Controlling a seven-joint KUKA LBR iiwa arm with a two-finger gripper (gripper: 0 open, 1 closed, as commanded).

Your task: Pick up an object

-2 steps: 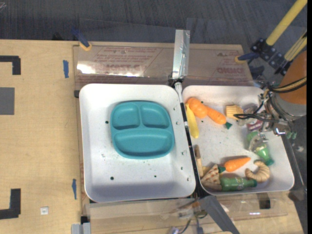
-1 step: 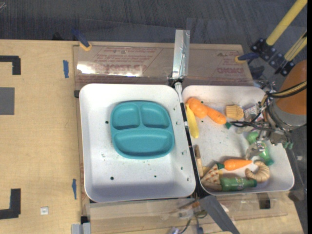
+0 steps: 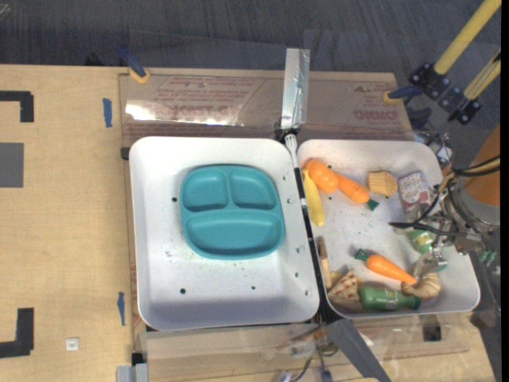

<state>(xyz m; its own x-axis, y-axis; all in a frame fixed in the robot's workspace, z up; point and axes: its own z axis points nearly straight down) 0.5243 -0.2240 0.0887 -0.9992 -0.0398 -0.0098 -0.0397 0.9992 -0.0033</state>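
The right bin (image 3: 350, 228) holds several small items. An orange toy vegetable (image 3: 332, 178) and a yellow banana (image 3: 315, 202) lie by its left wall. A tan block (image 3: 382, 183) and a small printed packet (image 3: 413, 188) sit near the back. A carrot (image 3: 386, 267), a green bottle (image 3: 386, 297), a shell-like pastry (image 3: 343, 286) and a beige ring (image 3: 430, 285) crowd the front. My gripper (image 3: 426, 241) hangs low at the bin's right side, just above and right of the carrot, amid cables. I see nothing held in it.
The left bin (image 3: 151, 237) carries a teal divided plate (image 3: 232, 212). The arm's orange band (image 3: 487, 183) is at the right edge over the right bin's rim. A taped cardboard sheet (image 3: 207, 102) lies behind both bins.
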